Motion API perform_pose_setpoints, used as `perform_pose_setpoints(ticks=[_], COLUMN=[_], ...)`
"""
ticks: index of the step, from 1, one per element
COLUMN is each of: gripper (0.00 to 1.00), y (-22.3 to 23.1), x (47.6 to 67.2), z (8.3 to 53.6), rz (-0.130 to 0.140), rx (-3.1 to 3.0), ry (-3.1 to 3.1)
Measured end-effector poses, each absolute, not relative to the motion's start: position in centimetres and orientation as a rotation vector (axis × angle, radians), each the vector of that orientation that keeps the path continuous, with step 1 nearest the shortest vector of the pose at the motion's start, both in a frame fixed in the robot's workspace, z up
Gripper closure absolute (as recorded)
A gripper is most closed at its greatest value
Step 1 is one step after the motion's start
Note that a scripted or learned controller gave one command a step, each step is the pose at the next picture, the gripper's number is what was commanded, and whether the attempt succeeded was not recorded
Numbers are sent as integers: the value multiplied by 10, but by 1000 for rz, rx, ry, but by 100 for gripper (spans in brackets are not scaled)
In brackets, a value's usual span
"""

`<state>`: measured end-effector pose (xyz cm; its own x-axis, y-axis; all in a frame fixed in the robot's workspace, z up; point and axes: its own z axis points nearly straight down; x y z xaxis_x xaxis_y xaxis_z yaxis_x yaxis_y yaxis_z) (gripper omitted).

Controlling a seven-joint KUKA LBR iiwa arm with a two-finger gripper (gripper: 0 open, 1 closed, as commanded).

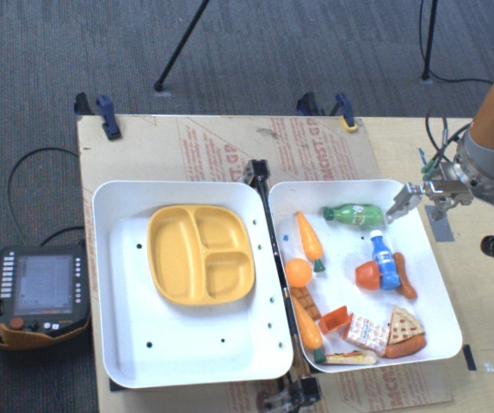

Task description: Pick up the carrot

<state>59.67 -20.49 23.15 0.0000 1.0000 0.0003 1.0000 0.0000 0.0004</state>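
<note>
Camera view, looking down at a slant on the counter (pixel 187 140) w/ two white bins side by side. The gripper (pixel 412 198) hangs at the far right corner of the right bin (pixel 441 274), roughly over its rim, w/ the arm coming in from the right. One finger shows as a grey blade pointing left and a bit near; can't tell whether the fingers are spread or pressed together, and nothing is visibly between them.

The carrot (pixel 309 237) lies in the right bin's left half, close to the divider between the bins. From the gripper it's well to the left and somewhat nearer. Its long axis runs far-to-near w/ a slight tilt, thin tip far, green stub at the near-right end.

Between gripper and carrot: the green bottle (pixel 354 215) lies on its side, just right of the carrot's far tip, so a straight low path would likely clip it; my guess is going over it is safer. An orange ball (pixel 298 273) sits just near the carrot's thick end, almost touching. A second carrot-like piece (pixel 308 327) lies further near, along the same wall, so easy to mix up.

Open room: bare white floor to the carrot's right, toward the blue bottle (pixel 384 261). Left side is tight vs. the bin wall. The left bin (pixel 126 334) holds a yellow tray (pixel 201 254), well apart from all this.
</note>
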Motion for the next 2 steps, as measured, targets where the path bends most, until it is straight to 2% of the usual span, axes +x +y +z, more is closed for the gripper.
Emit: perform_pose_setpoints(ticks=[1, 2], gripper=[0, 0], y=[-137, -96], x=[613, 629], z=[124, 87], rz=[-2, -2], rx=[2262, 2343], ry=[2188, 2098])
